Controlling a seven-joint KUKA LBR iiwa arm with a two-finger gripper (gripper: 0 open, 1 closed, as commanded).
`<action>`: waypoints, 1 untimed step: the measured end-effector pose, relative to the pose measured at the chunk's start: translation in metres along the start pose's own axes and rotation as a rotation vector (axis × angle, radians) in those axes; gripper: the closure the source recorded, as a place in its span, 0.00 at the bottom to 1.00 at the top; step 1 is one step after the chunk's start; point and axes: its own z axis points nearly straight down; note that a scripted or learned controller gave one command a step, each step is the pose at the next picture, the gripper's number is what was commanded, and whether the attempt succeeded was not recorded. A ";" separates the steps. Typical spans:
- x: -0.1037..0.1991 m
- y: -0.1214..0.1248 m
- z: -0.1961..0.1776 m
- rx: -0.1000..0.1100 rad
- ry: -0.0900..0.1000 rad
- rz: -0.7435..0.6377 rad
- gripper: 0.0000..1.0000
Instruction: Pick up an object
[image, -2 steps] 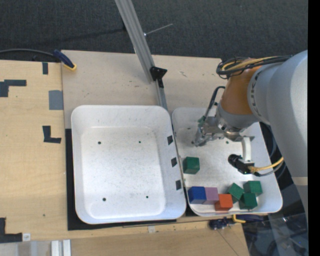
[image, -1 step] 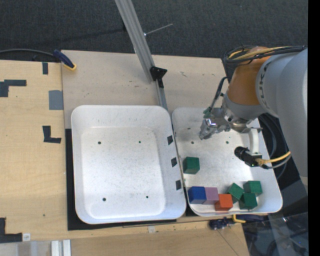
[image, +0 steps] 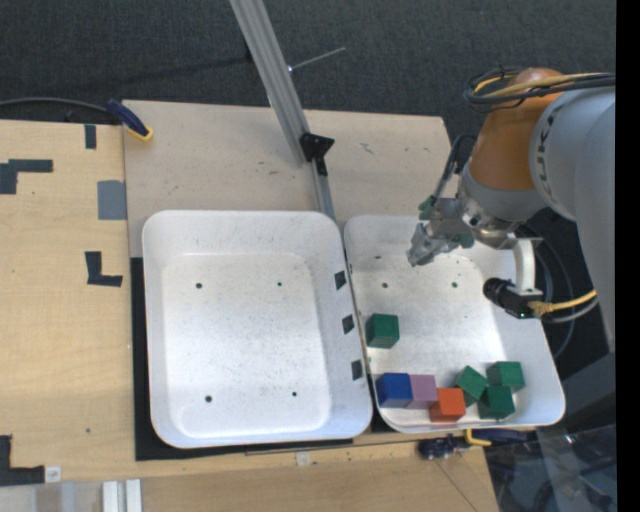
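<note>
The hand is hovering over the right bin at its twelve o'clock end; its spread cannot be told. Nothing is being carried, and the lone green cube is lying toward six o'clock, awaiting a grasp.

The counter is a light wood surface with a paler board across its upper middle. Two shallow white bins sit directly on it, side by side and touching along their inner rims: the left bin rests on a black mat whose edge shows along the bin's left and lower sides; the right bin lies just beside it. Several dark tape marks and one grey patch are stuck to the wood at left. A blue-and-yellow clamp grips the board's upper left corner. A slanted metal rail meets the board near the bins' junction.
</note>
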 end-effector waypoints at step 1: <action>0.000 0.001 -0.045 -0.002 -0.001 0.000 1.00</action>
